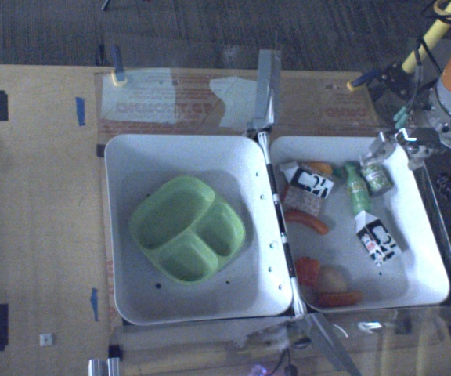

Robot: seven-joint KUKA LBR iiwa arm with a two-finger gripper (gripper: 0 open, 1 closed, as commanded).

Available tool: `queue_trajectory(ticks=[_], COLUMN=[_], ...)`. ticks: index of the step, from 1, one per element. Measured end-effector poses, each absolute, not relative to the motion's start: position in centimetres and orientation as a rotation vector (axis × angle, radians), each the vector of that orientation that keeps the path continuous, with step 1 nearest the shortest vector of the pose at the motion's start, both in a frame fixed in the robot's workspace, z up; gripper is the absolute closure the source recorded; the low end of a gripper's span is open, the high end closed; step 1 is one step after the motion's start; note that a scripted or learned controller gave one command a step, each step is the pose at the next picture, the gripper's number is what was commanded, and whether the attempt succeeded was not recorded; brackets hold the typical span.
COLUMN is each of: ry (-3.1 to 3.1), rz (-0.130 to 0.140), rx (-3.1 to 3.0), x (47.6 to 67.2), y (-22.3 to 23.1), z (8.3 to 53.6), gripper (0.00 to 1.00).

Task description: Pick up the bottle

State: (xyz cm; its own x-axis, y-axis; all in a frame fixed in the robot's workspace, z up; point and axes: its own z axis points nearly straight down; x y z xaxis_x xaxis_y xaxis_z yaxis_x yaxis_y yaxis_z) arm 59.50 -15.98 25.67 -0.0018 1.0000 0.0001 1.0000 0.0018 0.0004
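The gripper [396, 146] hangs over the far right corner of the right bin [434, 266], its jaws apart with nothing between them. Just below it lies a small green-labelled container [377, 177], and touching that, on its left, is the green bottle [357, 191], flat on the bin floor with its length running roughly from the far wall toward the near one. A black-and-white carton [379, 241] sits just past the bottle's near end, and a second carton [310, 183] lies to its left, a little apart. Red and orange food items [319, 276] crowd the near left part of the bin. The left bin [124, 167] holds a green divided plate [186, 227].

The step in hand looks like the approach. To do it well, I would shift the gripper left and toward the bottle's middle, turn the jaws to span its narrow width, and descend so one finger slips between the bottle and the green-labelled container without nudging either; closing on both is the main risk
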Motion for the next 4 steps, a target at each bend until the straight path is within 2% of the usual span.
queue_trajectory(ticks=[1, 2, 3, 4], ry=[2.273, 2.148, 2.141, 2.14], rz=[0.003, 0.033, 0.047, 0.05], rx=[2.16, 2.234, 2.217, 2.211], x=[61.6, 64.7, 65.3, 65.4], y=[-16.6, -20.0, -19.9, -19.9], z=[12.6, 10.9, 12.8, 14.0], gripper=[0.0, 0.0, 1.0, 1.0])
